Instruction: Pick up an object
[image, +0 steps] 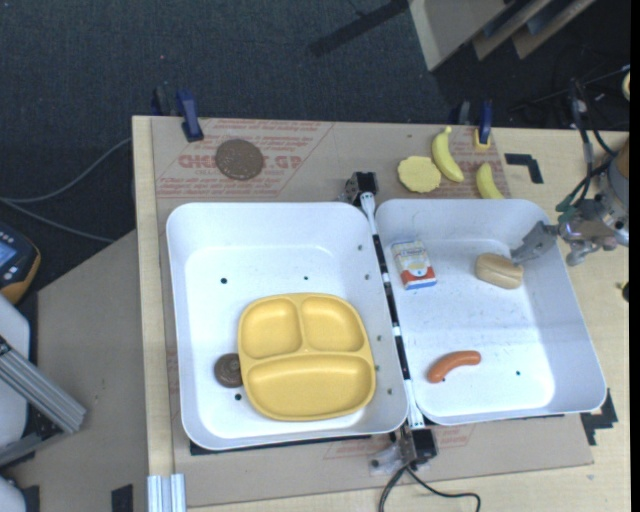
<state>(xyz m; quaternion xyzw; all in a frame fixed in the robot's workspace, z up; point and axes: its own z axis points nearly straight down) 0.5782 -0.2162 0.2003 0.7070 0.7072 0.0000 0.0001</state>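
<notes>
A tan bread roll (498, 270) is seen in the right bin (560, 395), near its far right side, its long axis running roughly left to right. Just beside its right end, slightly farther back, the gripper (533, 245) is found at the bin's edge; whether it is apart or together cannot be told. A sausage (454, 366) and a small carton (412, 265) are lying farther off.
</notes>
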